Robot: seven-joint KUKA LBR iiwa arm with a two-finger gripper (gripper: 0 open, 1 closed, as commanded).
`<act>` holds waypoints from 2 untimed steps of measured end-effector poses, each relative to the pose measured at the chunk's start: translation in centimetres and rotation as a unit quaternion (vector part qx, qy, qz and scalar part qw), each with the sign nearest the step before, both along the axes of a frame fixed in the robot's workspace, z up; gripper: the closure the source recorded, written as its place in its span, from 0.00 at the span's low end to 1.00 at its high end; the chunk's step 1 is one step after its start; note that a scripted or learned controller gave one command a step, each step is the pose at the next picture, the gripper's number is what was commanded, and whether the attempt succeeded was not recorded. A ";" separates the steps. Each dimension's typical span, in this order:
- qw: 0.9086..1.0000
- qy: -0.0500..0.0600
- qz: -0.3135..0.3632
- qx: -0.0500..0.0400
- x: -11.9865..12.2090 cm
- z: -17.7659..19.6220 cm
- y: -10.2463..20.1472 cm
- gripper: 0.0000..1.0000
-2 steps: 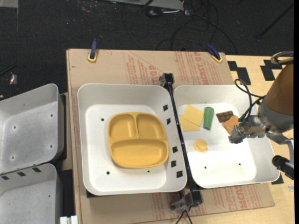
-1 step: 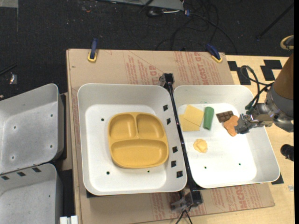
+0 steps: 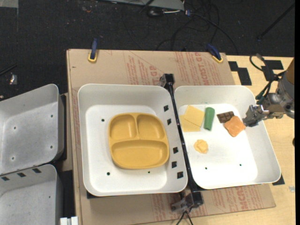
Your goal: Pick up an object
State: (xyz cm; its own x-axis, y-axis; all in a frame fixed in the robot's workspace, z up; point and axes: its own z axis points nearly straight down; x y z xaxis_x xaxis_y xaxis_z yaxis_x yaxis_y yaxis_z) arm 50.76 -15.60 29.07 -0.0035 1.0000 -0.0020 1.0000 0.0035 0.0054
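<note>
Seen from above at a slant, a cardboard-covered bench (image 3: 122, 64) carries two shallow white bins side by side. The left bin (image 3: 91, 125) holds a yellow plastic plate (image 3: 138, 140) with three compartments, lying flat near the bin's middle. The right bin (image 3: 243, 163) holds several small pieces gathered in its upper half: a pale yellow square block (image 3: 192, 118) lies nearest the divider between the bins, a green cylinder (image 3: 209, 118) lies just beside it on the right, and a small brown block (image 3: 225, 116) lies a little further right. An orange slab (image 3: 234, 126) lies touching or just below the brown block, tilted at an angle. A small rounded orange-yellow lump (image 3: 201, 146) rests apart from the others, lower in the bin. The robot arm reaches in from the right edge, and its gripper (image 3: 253, 116) hangs over the right side of the right bin, just beside the orange slab and slightly to its right. The gripper is dark and small in the picture, so how far it is spread cannot be told, and nothing can be seen clamped in it. Two blue-and-yellow clamps (image 3: 93, 50) pin the cardboard at the far edge of the bench
</note>
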 end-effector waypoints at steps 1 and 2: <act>1.000 0.003 0.002 0.002 1.2 -1.6 5.3 1.00; 1.000 0.002 0.002 0.001 2.7 -1.5 9.9 1.00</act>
State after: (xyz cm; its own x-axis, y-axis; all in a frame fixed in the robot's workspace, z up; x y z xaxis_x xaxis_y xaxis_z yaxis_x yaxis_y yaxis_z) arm 53.43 -5.72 27.57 -0.0073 1.0000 0.0002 1.0000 0.0073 0.0015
